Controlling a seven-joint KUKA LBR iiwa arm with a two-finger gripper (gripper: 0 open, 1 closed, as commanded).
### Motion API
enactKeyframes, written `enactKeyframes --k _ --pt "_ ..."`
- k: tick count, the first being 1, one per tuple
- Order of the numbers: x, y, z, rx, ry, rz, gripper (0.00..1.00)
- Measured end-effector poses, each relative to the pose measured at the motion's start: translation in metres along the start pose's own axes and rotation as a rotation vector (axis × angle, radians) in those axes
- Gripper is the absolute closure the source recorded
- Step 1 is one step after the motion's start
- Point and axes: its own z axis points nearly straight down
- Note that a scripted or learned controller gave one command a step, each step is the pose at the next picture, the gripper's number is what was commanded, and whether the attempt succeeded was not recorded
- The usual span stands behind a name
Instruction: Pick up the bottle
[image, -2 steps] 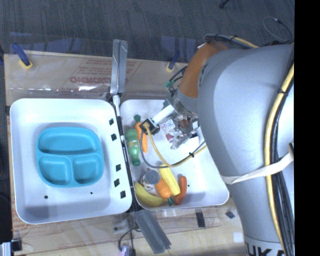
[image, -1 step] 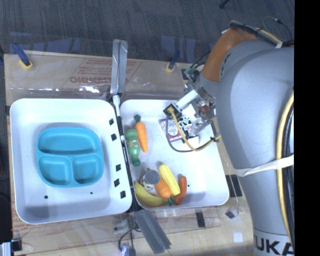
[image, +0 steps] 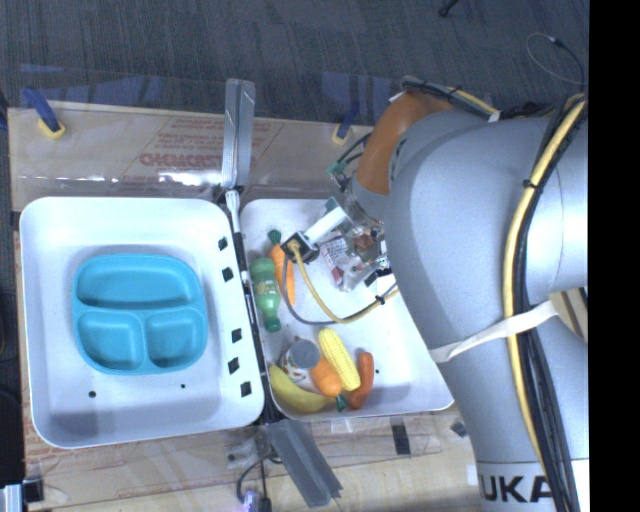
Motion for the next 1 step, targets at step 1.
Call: enactKeyframes --k 1 --pt "0.0101 -0.0280 -0.0354 -0.003 0.002 0.081 0.00"
